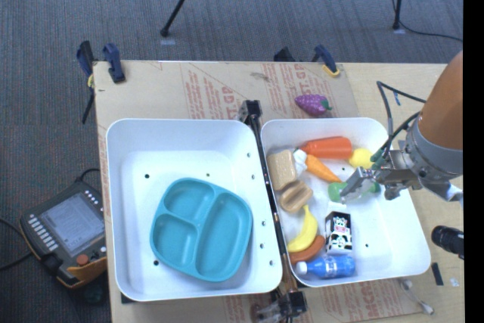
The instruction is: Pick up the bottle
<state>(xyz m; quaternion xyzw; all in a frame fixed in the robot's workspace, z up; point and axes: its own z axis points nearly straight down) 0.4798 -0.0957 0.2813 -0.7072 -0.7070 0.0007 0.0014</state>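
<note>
The bottle (327, 266) is blue with a white cap and lies on its side at the front edge of the right bin (393, 253). Its cap points left, close to a banana (305, 231). My gripper (357, 185) hangs over the middle of the right bin, well behind the bottle. It is open, its fingers spread above a small green item (336, 191). Nothing is held between them.
The right bin also holds a large carrot (327, 147), a small carrot (321, 169), a yellow lemon (361, 157), bread (281, 169), a bun (295, 197) and a cow-print carton (339, 231) just behind the bottle. A blue divided plate (201, 228) lies in the left bin. Purple grapes (312, 104) rest on the bench.
</note>
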